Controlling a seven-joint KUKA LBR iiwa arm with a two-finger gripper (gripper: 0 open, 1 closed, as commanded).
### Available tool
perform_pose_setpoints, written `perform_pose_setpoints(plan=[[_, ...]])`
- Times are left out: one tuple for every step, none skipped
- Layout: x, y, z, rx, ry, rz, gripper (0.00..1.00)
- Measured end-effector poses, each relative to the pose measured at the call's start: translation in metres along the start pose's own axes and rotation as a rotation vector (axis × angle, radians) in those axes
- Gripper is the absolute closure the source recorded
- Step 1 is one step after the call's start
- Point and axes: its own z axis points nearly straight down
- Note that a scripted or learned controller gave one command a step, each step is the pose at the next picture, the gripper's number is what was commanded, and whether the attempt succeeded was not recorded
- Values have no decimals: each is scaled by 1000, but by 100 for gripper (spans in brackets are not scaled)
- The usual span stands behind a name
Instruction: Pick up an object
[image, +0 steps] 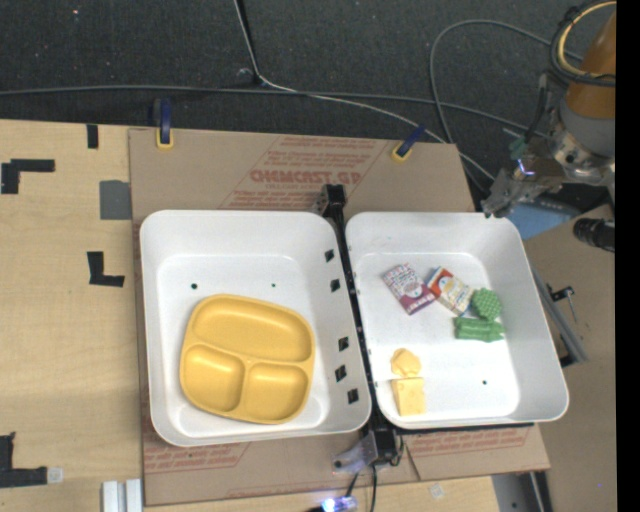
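Observation:
The right bin (520, 400) holds several small items. A purple and white packet (403, 287) lies near its middle, with a red and white packet (449, 290) just to its right. A green toy piece (481, 317) lies further right. Two yellow cheese-like blocks (407, 381) rest near the front. My gripper (508, 192) hangs above the bin's far right corner, apart from every item. The arm's orange band (592, 50) sits at the top right.
The left bin (160, 240) holds a yellow divided plate (247, 357). Both bins sit on a cardboard sheet (290, 170) clamped at the back. Black cables (300, 90) run over the dark surface behind.

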Motion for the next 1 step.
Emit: perform_pose_setpoints(plan=[[53, -6, -3, 0, 2, -4, 100]])
